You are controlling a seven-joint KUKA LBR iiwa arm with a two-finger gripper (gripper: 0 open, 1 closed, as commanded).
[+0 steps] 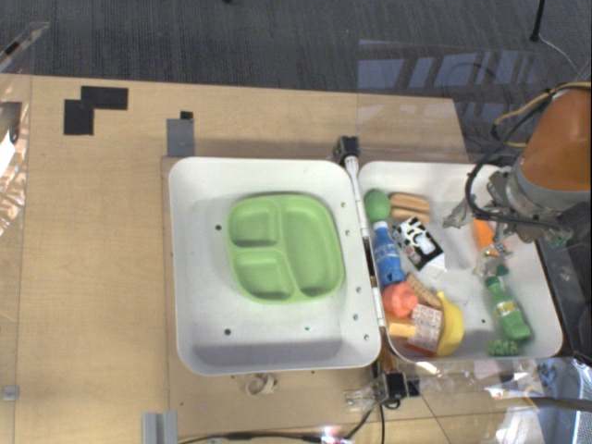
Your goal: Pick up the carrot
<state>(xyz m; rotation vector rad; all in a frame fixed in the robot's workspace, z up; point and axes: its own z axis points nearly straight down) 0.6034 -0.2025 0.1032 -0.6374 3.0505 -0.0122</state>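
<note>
The carrot (483,232) lies in the right bin (551,314), near its far right side, directly under the arm's wrist. Only a short orange piece of it shows, so its long axis and the way it points cannot be told with confidence. The gripper (490,239) hangs just over that orange piece; whether the fingers are spread or pressed together cannot be told from this slant.

Just toward the camera from the carrot lies a green bottle (505,309), its long axis running roughly front to back. Toward the bin's left side sit a green ball (376,204), a hot dog (410,203), a blue bottle (386,256), a black-and-white box (419,242), a pink toy (400,298) and a banana (451,326). The left bin (199,248) holds a green divided plate (281,247). Both bins rest on the wooden tabletop (92,276).
</note>
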